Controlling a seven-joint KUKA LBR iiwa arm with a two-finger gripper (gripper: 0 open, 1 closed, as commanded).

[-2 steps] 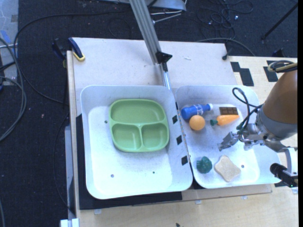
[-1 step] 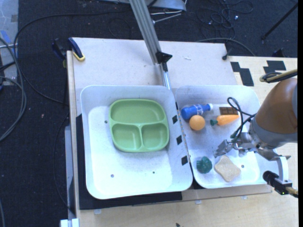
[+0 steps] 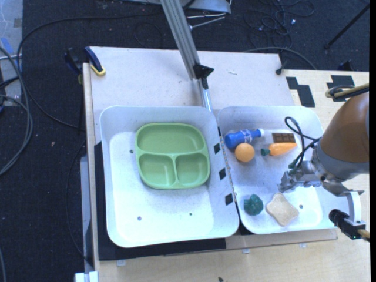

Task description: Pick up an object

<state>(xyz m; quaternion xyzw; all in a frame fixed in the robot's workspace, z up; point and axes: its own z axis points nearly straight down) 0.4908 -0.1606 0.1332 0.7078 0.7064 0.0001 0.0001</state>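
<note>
Where gripper (image 3: 289, 183) hovers, bread (image 3: 282, 209) just below.

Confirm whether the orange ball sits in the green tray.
No, the orange ball lies in the right bin, beside the blue bottle.

You get a bright, evenly lit picture with cool, slightly bluish light falling from above. The two white bins (image 3: 170, 231) and the pale table (image 3: 153, 75) come close to washed out, so the bins' surface grain barely reads. Shadows are soft and short: a dark strip runs under the left bin's near edge, and faint shade sits beside the green tray (image 3: 173, 155). The dark floor (image 3: 47, 46) around the table swallows detail. Focus is moderate throughout; small items look soft and grainy, and the arm (image 3: 349, 137) at the right edge appears slightly blurred.
</note>
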